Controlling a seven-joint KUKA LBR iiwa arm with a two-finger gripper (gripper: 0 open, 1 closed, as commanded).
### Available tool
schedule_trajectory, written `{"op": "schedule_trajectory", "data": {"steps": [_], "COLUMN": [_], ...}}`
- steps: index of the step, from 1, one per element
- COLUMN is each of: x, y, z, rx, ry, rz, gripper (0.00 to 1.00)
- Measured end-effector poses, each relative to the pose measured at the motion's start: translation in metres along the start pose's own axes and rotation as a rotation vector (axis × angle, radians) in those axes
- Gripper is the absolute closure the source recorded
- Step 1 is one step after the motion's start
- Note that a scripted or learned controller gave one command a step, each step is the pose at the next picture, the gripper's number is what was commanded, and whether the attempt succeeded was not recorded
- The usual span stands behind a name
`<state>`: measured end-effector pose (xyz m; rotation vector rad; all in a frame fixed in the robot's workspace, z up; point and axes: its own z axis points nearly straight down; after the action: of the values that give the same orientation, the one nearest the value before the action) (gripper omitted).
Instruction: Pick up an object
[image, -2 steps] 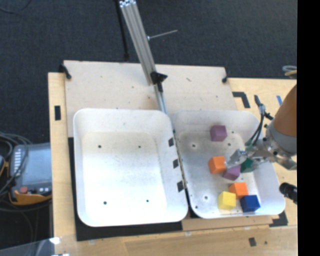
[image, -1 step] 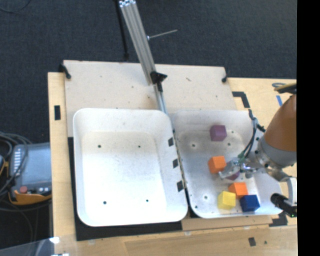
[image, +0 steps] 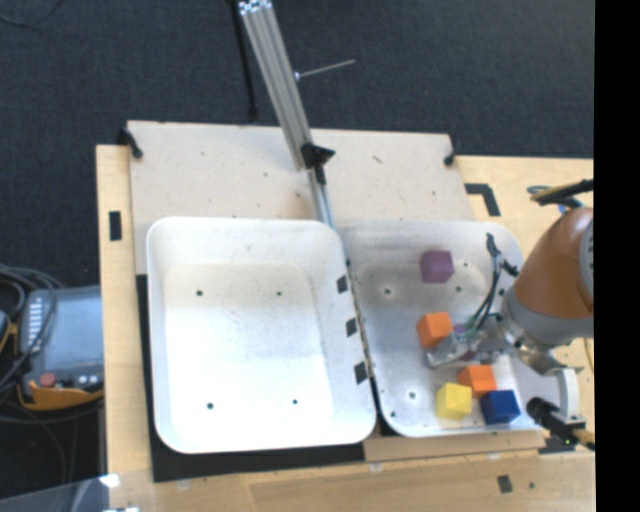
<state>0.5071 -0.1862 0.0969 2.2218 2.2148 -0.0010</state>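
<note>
The orange cube (image: 434, 328) sits just left of my tool (image: 455, 350), nearly touching it, flat on the right bin's (image: 400, 300) floor. It's squarish, so no long axis I can pick out, its edges roughly square to the bin. Nothing is lifted; the grasp and raise are both left. I can't tell how the tool is set. A smaller orange cube (image: 481, 378), yellow (image: 453, 400) and blue (image: 500, 406) ones lie just below it; a purple (image: 436, 265) one well above.

A single fixed camera looked down from above at a slant, far enough back to take in the whole table (image: 250, 480), with both white bins (image: 165, 300) mid-frame and dark floor (image: 100, 60) across the top.
</note>
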Motion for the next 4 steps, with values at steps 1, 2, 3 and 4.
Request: {"op": "schedule_trajectory", "data": {"steps": [1, 2, 3, 4], "x": [0.000, -0.004, -0.008, -0.008], "y": [0.002, 0.006, 0.007, 0.008], "z": [-0.013, -0.076, -0.141, -0.154], "rx": [-0.005, -0.005, -0.006, -0.001], "ry": [0.002, 0.001, 0.000, 0.003], "rz": [0.008, -0.007, -0.008, -0.010], "gripper": [1.00, 1.00, 1.00, 1.00]}}
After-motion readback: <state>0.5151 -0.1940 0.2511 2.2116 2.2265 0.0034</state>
